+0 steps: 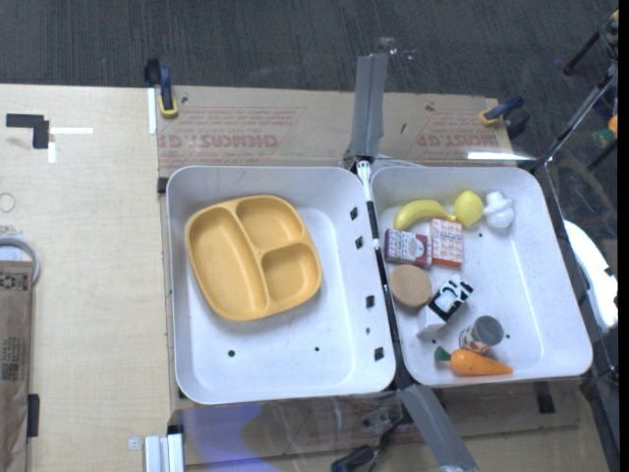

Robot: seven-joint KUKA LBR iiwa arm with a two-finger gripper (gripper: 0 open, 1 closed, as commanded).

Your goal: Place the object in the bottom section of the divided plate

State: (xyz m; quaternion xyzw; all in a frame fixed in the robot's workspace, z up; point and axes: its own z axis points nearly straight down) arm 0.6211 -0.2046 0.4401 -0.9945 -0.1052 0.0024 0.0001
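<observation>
A yellow divided plate [254,256] lies in the left white bin [265,362], with one long section on its left and two smaller sections on its right. The right bin [550,293] holds the loose objects: a banana [421,210], a lemon [469,206], a white object [498,210], two small snack packs [407,247] [446,243], a round tan cookie [410,286], a black-and-white item [450,299], a small can [482,333] and an orange carrot [476,364].
A grey divider bar [369,106] runs between the bins at the back. Clamps [162,91] [499,113] sit on the cardboard behind the bins. A brown bag [12,342] lies at the bench's left edge.
</observation>
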